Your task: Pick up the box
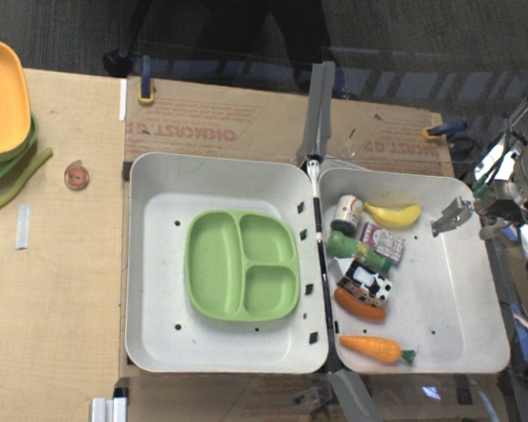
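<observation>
The small pink-and-purple printed cardboard box (pixel 382 241) lies among toys in the right shallow white plastic bin (pixel 473 331), well left of the grey two-finger gripper (pixel 459 218), whose grip state I cannot tell.

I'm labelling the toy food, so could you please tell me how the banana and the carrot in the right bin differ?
The banana is yellow and curved; the carrot is orange, straight and tapered, with a green tip. The banana lies near the bin's far side beside a small can, while the carrot lies alone near the front rim. Both lie flat in the right bin.
</observation>
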You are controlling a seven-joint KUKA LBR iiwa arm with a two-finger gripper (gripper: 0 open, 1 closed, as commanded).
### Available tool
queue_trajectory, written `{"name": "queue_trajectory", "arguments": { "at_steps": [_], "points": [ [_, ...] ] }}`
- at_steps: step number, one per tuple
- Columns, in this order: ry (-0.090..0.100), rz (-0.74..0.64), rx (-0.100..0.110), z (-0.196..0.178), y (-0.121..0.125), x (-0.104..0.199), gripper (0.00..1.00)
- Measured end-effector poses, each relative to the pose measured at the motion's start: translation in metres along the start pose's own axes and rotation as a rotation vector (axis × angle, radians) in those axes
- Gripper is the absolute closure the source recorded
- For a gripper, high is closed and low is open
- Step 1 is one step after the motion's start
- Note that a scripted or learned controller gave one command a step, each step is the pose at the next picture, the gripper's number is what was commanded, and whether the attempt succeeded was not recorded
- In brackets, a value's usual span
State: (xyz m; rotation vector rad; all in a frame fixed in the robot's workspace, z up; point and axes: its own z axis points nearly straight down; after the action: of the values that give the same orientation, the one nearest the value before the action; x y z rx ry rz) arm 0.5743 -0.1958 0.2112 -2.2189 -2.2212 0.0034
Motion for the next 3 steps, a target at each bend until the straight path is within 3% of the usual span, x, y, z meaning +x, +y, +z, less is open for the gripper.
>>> {"name": "queue_trajectory", "arguments": {
  "at_steps": [1,2,3],
  "points": [
    [-0.001,-0.108,-0.009,0.112,0.051,0.063,0.00],
    [-0.003,-0.141,-0.015,0.113,0.023,0.074,0.00],
    [-0.002,-0.278,-0.015,0.113,0.030,0.067,0.00]
  ]
}}
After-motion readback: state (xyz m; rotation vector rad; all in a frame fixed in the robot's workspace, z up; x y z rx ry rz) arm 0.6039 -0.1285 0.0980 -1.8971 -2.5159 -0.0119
